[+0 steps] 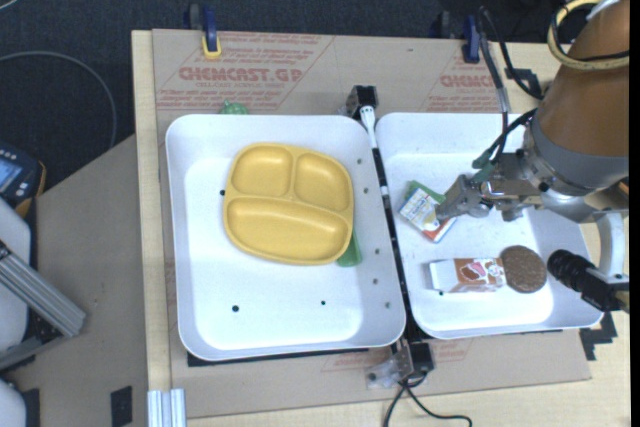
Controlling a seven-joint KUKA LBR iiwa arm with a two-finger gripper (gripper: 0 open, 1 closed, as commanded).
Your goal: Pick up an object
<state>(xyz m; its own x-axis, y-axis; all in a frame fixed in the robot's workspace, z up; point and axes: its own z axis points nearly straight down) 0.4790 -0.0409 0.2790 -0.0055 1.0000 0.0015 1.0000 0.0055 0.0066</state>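
- Bench (pixel 300 65): brown board, red lettering along the far edge, blue-and-yellow clamps at the far corners.
- Left bin (pixel 200 295): shallow, white, holding a yellow divided plate (pixel 290 203) with three compartments; a green item (pixel 349 254) pokes out from under the plate's near right edge.
- Right bin (pixel 470 315): shallow, white, touching the left bin along a dark centre seam.
- Small packet (pixel 422 209): green, white and red, in the right bin's left half, lying tilted.
- Carton (pixel 466 274): white and brown, flat near the right bin's front edge.
- Brown round disc (pixel 523 269): just beside the carton's right end, touching or nearly so.
- Gripper (pixel 462 200): over the right bin, just right of the small packet, tips near its edge; whether the pincer is open or closed cannot be told.
- Arm (pixel 590 95): grey and orange, entering from the right.
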